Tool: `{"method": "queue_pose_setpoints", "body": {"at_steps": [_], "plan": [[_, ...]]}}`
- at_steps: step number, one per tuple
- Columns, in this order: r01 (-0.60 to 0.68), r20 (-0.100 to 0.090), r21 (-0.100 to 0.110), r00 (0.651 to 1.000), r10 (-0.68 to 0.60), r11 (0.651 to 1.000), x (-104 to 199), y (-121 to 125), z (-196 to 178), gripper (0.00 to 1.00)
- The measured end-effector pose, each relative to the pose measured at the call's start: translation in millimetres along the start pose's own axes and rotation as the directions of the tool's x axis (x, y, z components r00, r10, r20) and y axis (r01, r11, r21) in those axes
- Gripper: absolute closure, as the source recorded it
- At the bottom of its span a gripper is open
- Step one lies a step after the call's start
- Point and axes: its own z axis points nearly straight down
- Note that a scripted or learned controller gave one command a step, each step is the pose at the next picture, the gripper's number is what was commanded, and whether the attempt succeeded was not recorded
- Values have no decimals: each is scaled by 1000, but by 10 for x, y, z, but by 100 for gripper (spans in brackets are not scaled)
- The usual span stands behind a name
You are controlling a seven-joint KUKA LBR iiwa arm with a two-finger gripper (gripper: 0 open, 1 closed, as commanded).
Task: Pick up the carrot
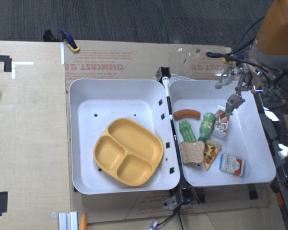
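The carrot point(186, 114) is a short orange-red stick lying flat near the back left of the right bin point(259, 143), close to the divider between the bins. My gripper point(234, 102) hangs over the back right part of that bin, about a hand's width to the right of the carrot and apart from it. Its tip is just above a small red-and-white carton point(222, 122). Nothing shows as held.
In front of the carrot lie a green ribbed vegetable point(186, 131), a green bottle point(207, 125), a bread slice point(192, 151), a pizza wedge point(211, 155) and a second carton point(231, 165). The left bin point(86, 109) holds a yellow divided plate point(128, 151).
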Motion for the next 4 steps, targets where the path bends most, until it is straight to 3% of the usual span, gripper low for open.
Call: {"method": "queue_pose_setpoints", "body": {"at_steps": [1,2,3,4], "plan": [[365,5,0,931,-365,931,225,430,-1392,0],[739,5,0,674,-739,674,89,423,-1794,0],[735,12,3,678,-735,678,68,420,-1891,100],[735,12,2,678,-735,678,68,421,-1889,0]]}}
